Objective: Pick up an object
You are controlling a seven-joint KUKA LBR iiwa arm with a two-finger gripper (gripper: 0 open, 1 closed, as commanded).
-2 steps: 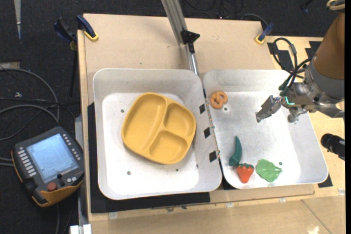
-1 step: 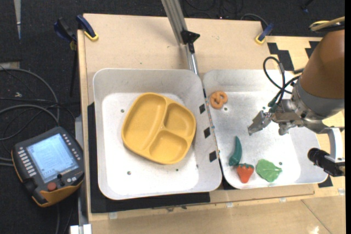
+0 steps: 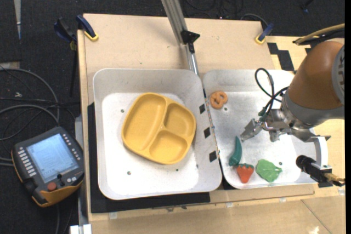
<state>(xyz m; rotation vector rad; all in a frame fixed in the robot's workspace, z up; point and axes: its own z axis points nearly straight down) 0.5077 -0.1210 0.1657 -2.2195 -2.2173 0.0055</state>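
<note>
Gripper [image 3: 253,130] hung over right bin [image 3: 241,80], above teal piece [image 3: 236,152], likely lining up; grasp state: cannot tell.

The arm [image 3: 321,82] runs off the right edge and covers the right bin's [image 3: 236,80] far right corner. The gripper's [image 3: 253,130] finger gap is too small to tell.

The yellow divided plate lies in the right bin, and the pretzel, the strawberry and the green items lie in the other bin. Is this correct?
Not quite: the camera view shows the yellow divided plate in the left bin. The pretzel, the strawberry and the green items lie in the other bin, the right one.
</note>
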